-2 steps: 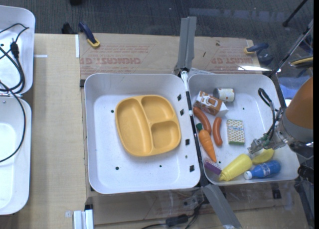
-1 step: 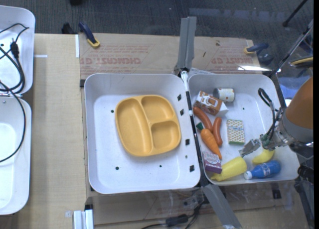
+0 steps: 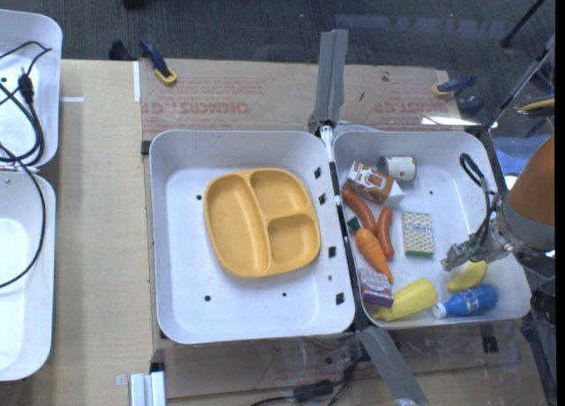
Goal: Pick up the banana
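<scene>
banana [image 3: 465, 276]: long axis tilted, right end higher | gripper [image 3: 459, 257]: just above, grip unclear

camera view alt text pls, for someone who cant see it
A grey arm's gripper hovers right above a banana in the right bin, beside a blue bottle, a yellow bottle, carrots and small cartons. The left bin holds a yellow divided plate.

Orange-banded arm [image 3: 538, 185] with metal, cabled gripper [image 3: 465, 257]
</scene>
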`<state>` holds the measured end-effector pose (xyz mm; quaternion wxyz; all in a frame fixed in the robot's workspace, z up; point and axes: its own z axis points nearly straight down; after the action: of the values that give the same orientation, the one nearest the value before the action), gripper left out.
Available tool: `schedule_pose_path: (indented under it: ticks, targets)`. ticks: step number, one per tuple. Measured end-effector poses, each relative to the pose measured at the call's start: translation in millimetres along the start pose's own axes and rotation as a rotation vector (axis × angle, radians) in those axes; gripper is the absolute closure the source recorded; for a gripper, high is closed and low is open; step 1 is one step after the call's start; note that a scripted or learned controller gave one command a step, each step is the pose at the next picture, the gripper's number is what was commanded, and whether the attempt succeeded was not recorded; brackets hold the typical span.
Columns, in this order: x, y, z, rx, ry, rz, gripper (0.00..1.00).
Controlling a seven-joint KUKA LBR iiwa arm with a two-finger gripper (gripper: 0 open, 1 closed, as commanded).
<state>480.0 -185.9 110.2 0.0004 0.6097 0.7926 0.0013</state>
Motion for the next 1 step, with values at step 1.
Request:
schedule_pose_path:
  ticks: [1]
  targets:
    - [0.0, 0.0, 0.0, 0.0, 0.0, 0.001, 0.0]
